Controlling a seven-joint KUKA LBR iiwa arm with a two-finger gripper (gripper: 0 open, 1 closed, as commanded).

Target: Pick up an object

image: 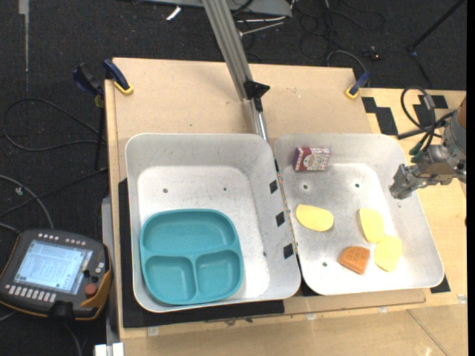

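The right bin (338, 165) holds a small red and white carton (312, 159) at its back, a yellow oval piece (315, 218) in the middle, two more yellow pieces (370, 225) (388, 253) toward the right, and an orange waffle-like piece (355, 259) near the front. My gripper (401, 185) hangs at the bin's right rim, right of the yellow pieces and apart from all of them. Nothing shows in its grasp.
The left bin (185, 162) holds a teal divided tray (191, 256). A slanted metal pole (230, 39) runs from the top down to the seam between the bins. A teach pendant (52, 273) lies on the floor at the left. Clamps (119, 76) (356, 87) sit at the bench's back corners.
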